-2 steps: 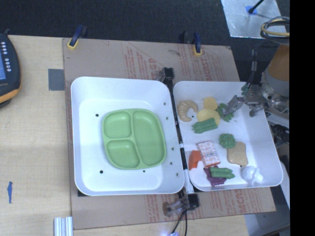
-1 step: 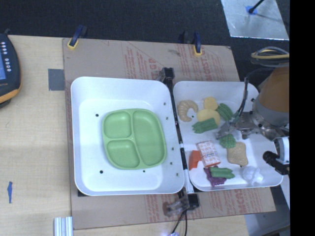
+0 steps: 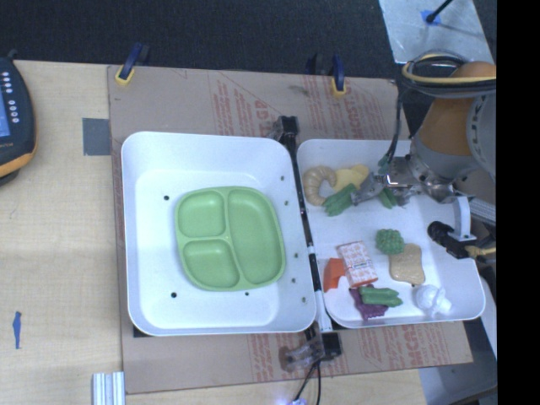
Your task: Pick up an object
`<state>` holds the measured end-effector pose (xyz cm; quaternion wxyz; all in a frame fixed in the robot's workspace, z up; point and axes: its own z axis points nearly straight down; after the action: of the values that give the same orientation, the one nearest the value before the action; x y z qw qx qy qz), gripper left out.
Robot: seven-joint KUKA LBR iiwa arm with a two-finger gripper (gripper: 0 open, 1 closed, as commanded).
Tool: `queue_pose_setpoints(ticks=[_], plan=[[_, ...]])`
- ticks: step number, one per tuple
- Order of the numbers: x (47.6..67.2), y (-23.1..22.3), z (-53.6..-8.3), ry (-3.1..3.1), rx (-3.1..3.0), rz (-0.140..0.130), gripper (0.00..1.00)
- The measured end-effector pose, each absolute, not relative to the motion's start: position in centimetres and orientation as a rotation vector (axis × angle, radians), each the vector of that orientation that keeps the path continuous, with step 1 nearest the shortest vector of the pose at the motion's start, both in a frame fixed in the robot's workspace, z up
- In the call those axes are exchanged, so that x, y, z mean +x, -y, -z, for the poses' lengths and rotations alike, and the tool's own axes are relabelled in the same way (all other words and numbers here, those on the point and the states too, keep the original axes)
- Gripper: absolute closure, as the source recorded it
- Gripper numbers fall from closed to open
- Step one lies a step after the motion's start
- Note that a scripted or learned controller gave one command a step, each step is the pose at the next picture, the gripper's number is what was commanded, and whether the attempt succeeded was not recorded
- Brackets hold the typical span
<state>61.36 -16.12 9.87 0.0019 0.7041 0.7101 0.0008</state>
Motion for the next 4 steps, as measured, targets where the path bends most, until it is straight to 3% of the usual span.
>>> queue_pose_setpoints(ticks=[1,2,3,4], plan=[[64.9,14.6,-9.2,-2.234,2.247,0.054,0.0],[56.9,14.3,-9.1,-2.23,2.226,0.012,0.0],[64.3,15.2,-14.0,-2.223,2.21,-0.005,0.0],[55.4,11.7,-9.9,-2.233,2.226,0.011,0.0]])
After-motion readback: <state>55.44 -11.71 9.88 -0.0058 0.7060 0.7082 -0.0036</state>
